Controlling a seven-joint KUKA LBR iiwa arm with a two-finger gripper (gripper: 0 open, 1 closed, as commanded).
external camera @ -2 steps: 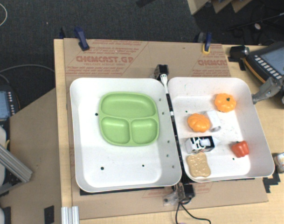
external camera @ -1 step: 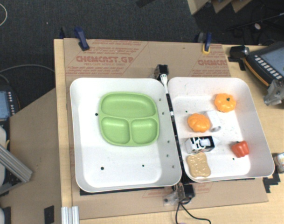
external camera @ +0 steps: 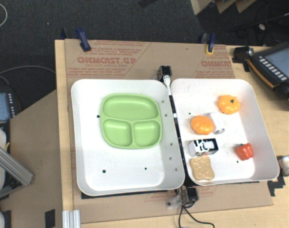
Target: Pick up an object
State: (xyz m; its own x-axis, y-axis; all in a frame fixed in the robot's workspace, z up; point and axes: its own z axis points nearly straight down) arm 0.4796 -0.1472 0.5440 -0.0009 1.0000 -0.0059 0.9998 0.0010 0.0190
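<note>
The right bin [external camera: 258, 127] holds several small objects. An orange pumpkin-like toy [external camera: 228, 104] lies toward its back right. Another orange round toy [external camera: 202, 124] sits near the bin's left side. A black and white item [external camera: 204, 146] lies just in front of that. A tan cracker-like piece [external camera: 202, 168] rests at the front left corner. A red pepper toy [external camera: 245, 151] sits at the front right. All of them lie apart from each other on the bin floor.
The left bin [external camera: 87, 160] carries a green divided plate [external camera: 131, 120] with three compartments. Both bins sit on a cardboard sheet [external camera: 111, 56] clamped to the bench. A tablet-like device [external camera: 272, 65] lies at the far right.
</note>
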